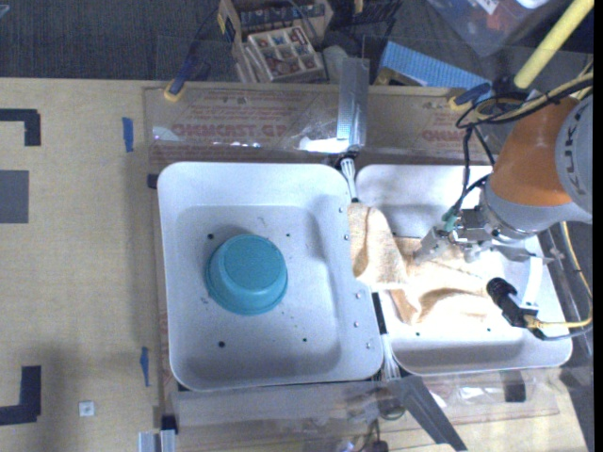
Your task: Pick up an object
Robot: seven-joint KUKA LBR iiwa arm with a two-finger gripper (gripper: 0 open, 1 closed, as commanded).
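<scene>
Over the right-hand bin (462,351), in the single overhead camera view, the arm's gripper (443,238) hangs low above a tan cloth (415,276) — the fingers are too small and too hidden under the wrist to say whether they are apart or together, and nothing can be seen held between them. The cloth lies crumpled across the left and middle of that bin, one end draped up over the wall shared with the neighbouring bin; from the gripper it spreads toward seven and eight o'clock, its nearest folds just beside or directly under the tool. Its long axis runs roughly from ten o'clock to four o'clock across the bin floor. A teal bowl (247,273) sits upside down in the left bin (188,196), well apart from the gripper, out at nine o'clock. By count — two bins, one cloth, one bowl, one arm. The cloth is by far the nearer object, so it is judged the likelier target for a short descent.
</scene>
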